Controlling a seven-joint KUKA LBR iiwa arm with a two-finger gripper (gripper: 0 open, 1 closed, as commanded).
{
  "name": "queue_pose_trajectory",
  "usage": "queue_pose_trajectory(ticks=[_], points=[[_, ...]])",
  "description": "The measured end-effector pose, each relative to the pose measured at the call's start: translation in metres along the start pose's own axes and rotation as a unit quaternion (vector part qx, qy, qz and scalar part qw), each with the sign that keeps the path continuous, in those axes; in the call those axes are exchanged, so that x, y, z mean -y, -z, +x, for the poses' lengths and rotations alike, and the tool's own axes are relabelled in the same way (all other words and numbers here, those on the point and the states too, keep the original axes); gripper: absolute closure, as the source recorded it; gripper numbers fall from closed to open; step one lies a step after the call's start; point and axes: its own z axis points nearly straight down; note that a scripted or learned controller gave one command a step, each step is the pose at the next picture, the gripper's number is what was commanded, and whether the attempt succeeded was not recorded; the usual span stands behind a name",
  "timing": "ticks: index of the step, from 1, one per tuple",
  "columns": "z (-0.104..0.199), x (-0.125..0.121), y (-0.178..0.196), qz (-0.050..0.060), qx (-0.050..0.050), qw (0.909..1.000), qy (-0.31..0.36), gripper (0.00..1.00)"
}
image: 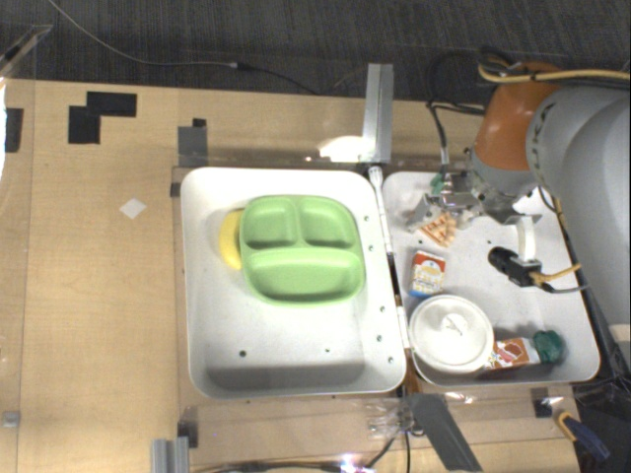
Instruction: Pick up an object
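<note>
while the claw (449,193) hangs low over the far end of the right bin (582,358), whether it is released or clenched i cannot tell, and nothing looks lifted yet. the likely target, an orange-striped packet (439,229), lies just beneath it, long axis slanting from near-left to far-right.

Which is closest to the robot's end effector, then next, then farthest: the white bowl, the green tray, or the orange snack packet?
From the end effector:
1. Orange snack packet, right bin, just below it.
2. White bowl, right bin's near end.
3. Green tray, left bin.
</note>
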Motion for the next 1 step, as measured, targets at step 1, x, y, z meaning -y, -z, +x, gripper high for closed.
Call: queue_pose_trajectory(ticks=[1], points=[[0.0005,-0.0021,0.0116,-0.002,0.000,1.0000,0.001,1.00]])
